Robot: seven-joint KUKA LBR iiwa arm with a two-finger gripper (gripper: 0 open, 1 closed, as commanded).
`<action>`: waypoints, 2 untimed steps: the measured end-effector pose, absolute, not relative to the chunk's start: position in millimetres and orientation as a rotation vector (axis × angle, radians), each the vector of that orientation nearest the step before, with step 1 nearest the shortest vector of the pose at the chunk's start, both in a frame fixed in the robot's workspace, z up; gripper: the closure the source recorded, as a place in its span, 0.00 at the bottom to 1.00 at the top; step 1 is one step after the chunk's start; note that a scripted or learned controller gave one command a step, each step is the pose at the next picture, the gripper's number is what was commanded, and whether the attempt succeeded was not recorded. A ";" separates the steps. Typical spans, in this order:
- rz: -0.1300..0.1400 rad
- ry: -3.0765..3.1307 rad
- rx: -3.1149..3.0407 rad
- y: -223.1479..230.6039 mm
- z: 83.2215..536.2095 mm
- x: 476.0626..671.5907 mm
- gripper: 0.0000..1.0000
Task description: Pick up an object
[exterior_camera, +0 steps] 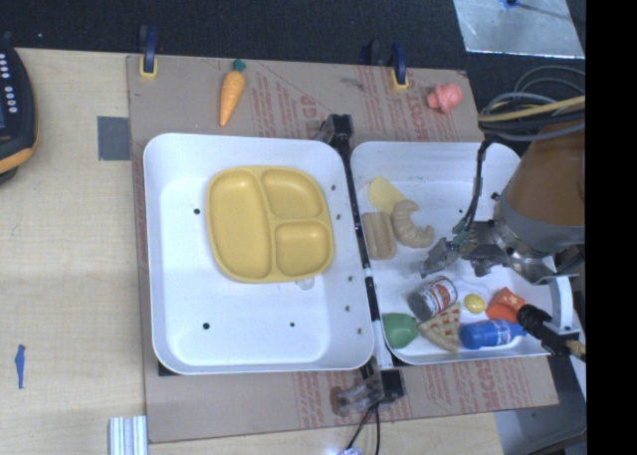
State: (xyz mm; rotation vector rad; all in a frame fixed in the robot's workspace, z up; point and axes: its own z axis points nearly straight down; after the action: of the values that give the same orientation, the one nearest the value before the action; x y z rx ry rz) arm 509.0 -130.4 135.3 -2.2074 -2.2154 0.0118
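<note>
The arm (pixel 542 194) reaches in from the right over the right bin (pixel 438 159), and its end effector (pixel 460 252) hangs just above the bin floor, beside the croissant (pixel 410 225) and above the tin can (pixel 435 296). Whether it is released or clenched I cannot tell; the dark parts blur together, and nothing can be made out within it.

The things to pick from lie crowded in the right bin: a bread stick (pixel 378 235) and a yellow wedge (pixel 384 193) near the dividing wall, the can, a pizza slice (pixel 443 329), a green ball (pixel 399 329) and a blue bottle (pixel 490 335) packed along the near edge. Such crowding probably makes a clean grasp hard there, which may be why the arm sits over the barer middle.

The left bin (pixel 179 314) carries a yellow divided plate (pixel 269 222), likely a place to set things down. A toy carrot (pixel 231 93) and a pink lump (pixel 445 97) lie on the surface beyond the bins, apart from the work
</note>
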 end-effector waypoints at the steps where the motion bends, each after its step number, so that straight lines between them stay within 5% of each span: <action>1: 0.005 -2.219 -2.212 -106.0 89.5 480.9 0.00; 2: 0.003 -2.224 -2.217 -108.6 102.7 483.2 1.00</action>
State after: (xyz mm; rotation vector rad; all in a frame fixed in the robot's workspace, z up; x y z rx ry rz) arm 483.2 -108.6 102.7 -2.2171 -2.2241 0.0031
